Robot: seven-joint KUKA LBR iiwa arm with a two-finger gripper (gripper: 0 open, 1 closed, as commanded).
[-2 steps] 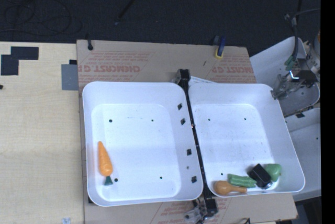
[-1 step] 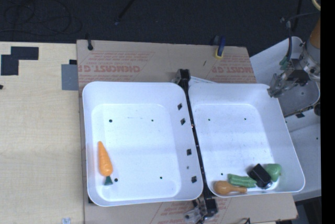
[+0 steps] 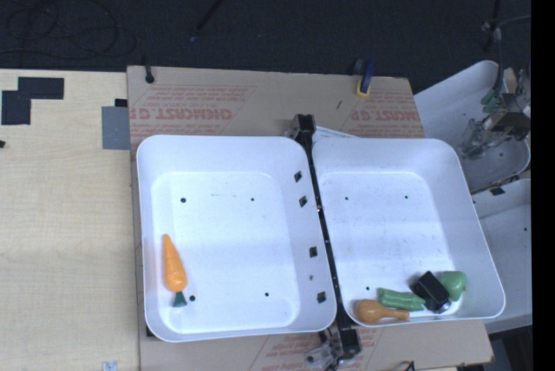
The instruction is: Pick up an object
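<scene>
You see 2 white bins: an orange carrot (image 3: 173, 264) lies near the left bin's (image 3: 217, 154) front-left corner, 4 small items cluster at the right bin's (image 3: 390, 154) front edge; gripper's grasp you cannot tell

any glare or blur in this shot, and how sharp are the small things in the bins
Camera view: even, soft light, no hard glare on the white bins; background dark. Overall slightly soft. The carrot reads clearly; the pile by the right bin's near edge, around the black block, blurs together.
</scene>
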